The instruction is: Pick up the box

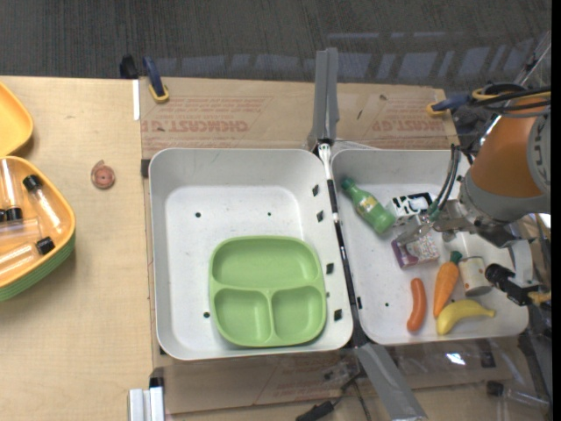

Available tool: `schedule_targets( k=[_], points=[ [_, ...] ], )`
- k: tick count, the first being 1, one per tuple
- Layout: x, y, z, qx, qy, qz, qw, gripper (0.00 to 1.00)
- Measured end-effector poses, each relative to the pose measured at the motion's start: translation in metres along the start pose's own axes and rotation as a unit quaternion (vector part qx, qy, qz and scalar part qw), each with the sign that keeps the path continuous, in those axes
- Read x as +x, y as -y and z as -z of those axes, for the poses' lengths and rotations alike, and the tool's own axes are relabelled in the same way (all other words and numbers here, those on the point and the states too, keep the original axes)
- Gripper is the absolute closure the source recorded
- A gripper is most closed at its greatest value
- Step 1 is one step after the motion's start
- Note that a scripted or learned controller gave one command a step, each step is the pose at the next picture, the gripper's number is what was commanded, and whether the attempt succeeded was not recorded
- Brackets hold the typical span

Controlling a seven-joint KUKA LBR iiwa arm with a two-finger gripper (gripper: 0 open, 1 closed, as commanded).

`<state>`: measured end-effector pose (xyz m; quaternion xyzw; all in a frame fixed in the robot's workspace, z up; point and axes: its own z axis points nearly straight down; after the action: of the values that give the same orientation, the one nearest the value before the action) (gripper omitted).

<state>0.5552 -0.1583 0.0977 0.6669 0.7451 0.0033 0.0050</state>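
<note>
The small purple box (415, 250) lies in the right bin (377, 318), beside the green bottle (367, 206) and carrot (445, 287). The gripper (427, 224) hangs just above its upper edge, partly hiding it; how it stands can't be made out.

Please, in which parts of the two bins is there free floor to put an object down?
Left bin: bare floor all around the green tray, widest behind it. Right bin: free at the near left corner, between its left wall and the sausage. Crowded on the right: bottle, box, carrot, banana and the gripper.
</note>
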Motion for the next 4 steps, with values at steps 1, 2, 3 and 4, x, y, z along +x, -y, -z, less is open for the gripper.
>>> schedule_targets(
  k=[1, 2, 3, 4],
  points=[
    [0.033, 0.014, 0.000, 0.000, 0.000, -0.015, 0.9999, 0.00],
    [0.054, -0.010, -0.006, 0.006, -0.001, 0.064, 0.9979, 0.00],
    [0.064, 0.045, -0.006, 0.006, -0.003, 0.140, 0.9902, 0.00],
    [0.063, 0.045, 0.003, 0.006, -0.003, 0.137, 0.9905, 1.00]
  ],
)
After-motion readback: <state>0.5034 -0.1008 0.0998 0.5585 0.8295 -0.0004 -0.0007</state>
